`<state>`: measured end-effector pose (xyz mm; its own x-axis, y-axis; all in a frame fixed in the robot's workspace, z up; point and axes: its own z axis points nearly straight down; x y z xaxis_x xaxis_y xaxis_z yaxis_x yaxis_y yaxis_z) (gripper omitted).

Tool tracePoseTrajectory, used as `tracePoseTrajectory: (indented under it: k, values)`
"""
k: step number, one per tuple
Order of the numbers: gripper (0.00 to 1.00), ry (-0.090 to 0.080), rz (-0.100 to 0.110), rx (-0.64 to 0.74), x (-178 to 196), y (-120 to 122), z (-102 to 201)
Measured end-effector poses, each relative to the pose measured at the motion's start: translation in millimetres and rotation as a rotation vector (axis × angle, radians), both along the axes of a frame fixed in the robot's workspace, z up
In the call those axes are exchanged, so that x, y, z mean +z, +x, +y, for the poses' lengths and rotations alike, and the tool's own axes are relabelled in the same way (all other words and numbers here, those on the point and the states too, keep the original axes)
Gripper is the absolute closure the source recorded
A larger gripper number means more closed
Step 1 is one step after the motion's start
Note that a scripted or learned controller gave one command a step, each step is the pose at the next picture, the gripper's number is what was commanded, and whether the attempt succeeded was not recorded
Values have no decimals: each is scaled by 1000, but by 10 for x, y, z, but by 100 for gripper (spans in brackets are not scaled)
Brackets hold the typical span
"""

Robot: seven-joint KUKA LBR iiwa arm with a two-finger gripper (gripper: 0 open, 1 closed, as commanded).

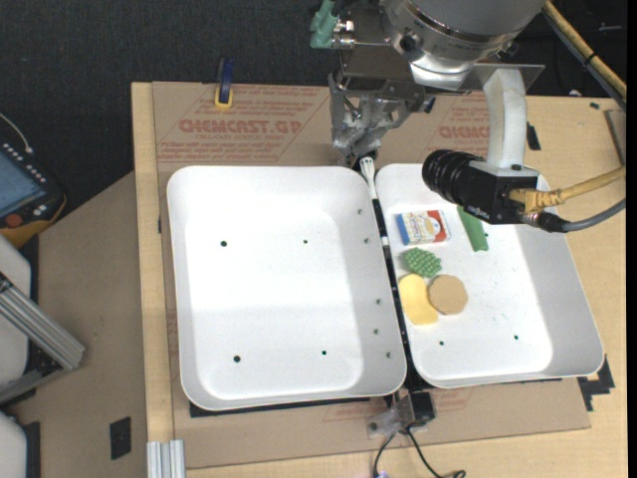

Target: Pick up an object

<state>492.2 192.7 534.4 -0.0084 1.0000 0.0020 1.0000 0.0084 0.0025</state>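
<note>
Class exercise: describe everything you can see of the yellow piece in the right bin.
The yellow piece is a small flat object with rounded corners, pale yellow and matte; its material cannot be told. It lies flat on the floor of the right bin, near the wall shared with the left bin. Its right edge meets the tan disc, which seems to overlap it slightly. The green piece sits just above it, close or touching. The end effector is well away, above the bins' far edge.

dark carpet floor [119, 28]; brown cardboard sheet [259, 118] over bench.
</note>
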Motion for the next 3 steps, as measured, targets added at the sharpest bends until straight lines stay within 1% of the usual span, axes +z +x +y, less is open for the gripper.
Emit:
tracePoseTrajectory:
  k: [3]
  values:
    - [100, 2, -10, -4, 327, 12, -27]
